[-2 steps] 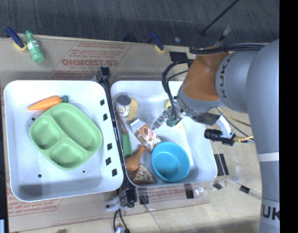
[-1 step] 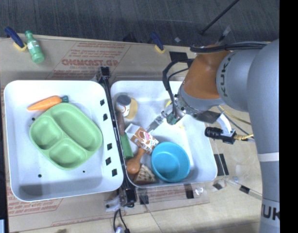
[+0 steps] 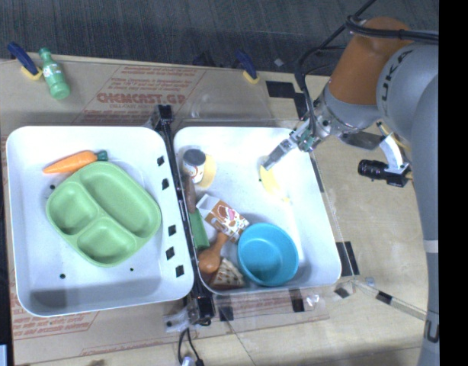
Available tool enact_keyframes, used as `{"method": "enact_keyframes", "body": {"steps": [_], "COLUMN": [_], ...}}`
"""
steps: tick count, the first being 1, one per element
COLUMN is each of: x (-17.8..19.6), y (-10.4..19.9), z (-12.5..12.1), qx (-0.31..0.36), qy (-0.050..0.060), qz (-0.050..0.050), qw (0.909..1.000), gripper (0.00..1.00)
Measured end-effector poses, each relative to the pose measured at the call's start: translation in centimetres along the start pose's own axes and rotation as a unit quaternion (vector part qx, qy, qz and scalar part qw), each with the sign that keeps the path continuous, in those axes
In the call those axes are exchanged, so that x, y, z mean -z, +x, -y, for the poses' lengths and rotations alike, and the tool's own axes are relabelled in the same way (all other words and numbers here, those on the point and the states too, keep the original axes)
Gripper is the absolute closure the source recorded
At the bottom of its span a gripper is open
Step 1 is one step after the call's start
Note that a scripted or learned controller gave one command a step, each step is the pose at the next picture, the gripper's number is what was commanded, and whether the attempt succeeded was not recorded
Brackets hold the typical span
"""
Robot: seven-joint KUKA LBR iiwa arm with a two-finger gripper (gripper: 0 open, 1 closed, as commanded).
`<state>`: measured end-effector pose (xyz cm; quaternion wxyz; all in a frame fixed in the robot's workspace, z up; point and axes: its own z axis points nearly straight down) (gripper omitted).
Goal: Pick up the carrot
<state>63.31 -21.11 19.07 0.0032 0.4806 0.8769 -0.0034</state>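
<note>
Carrot [image 3: 70, 161]: smooth, tapered orange piece with a green stub end, lying in the left bin [image 3: 20, 204] at its far edge, just beside the rim of a matte green, rounded, three-compartment plate [image 3: 103, 212]. Gripper [image 3: 278, 155]: slim grey fingers over the right bin [image 3: 318, 212], well apart from the carrot; whether they are spread or pressed together cannot be told. Right bin also contains a pale yellow piece [image 3: 270, 177], glossy blue bowl [image 3: 267, 254], tape roll [image 3: 197, 166] and a printed packet [image 3: 225, 219]; a green bottle [image 3: 55, 75] lies on the bench beyond the bins.
</note>
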Motion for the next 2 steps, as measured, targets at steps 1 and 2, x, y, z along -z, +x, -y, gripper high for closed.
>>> {"method": "enact_keyframes", "body": {"steps": [1,2], "x": [-10.0,2.8], "y": [8.0,4.1], "z": [-1.8,-3.2], "qx": [0.014,0.012], "qy": [0.002,-0.003], "qz": [-0.007,0.001], "qw": [0.9999,0.9999], "gripper": [0.0,0.0]}}
